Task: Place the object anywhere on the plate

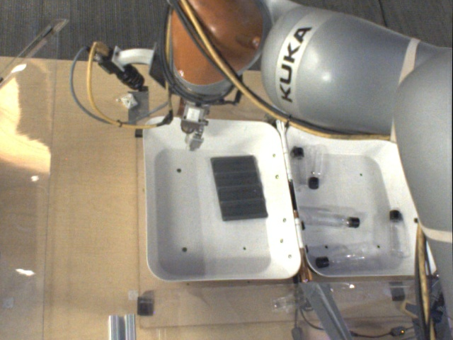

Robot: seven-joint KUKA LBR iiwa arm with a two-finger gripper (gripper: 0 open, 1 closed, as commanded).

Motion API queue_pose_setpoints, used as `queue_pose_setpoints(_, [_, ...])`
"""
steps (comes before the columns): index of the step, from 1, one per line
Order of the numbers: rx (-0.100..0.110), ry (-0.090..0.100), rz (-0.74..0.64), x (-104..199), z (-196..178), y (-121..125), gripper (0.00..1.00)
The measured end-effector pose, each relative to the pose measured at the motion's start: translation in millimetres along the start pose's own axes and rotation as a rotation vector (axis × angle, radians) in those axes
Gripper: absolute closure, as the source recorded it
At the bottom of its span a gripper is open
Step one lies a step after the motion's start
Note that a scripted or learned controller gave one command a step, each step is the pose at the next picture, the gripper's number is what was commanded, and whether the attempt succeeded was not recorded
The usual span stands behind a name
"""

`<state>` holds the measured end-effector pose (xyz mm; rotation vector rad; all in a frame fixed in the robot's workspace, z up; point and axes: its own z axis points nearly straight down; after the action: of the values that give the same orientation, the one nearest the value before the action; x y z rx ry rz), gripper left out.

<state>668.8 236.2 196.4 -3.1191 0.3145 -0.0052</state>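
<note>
We look down at a slant on a tan bench (85,211) bearing two shallow white bins side by side. Far left, loose yellow and grey cables (92,98) loop over the bench beside the arm's wrist. Next comes the left bin (166,246), and lying flat near its middle is a dark ribbed rectangle, the plate (239,188). Above the bin's upper left corner hangs the tool (193,140), small and pale beneath the orange band (212,30); it sits up and left of the plate, apart from it. We cannot tell whether it carries anything, or how it is set.

To the right, the right bin (396,250) holds several clear tubes with black caps (333,220), scattered and hard to separate by eye. We take one of these to be the object.

Our judgement on risk: clear tubes are slippery and roll, so one could slip from the tool early or roll off the ribbed plate if set down crosswise.
</note>
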Motion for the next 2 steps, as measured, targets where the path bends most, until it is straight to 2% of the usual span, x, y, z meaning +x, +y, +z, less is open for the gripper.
queue_pose_setpoints(1, [-0.001,-0.001,0.417,-0.4,51.8,0.3,1.00])
queue_pose_setpoints(2, [0.002,0.003,0.221,0.3,-57.5,-0.6,1.00])
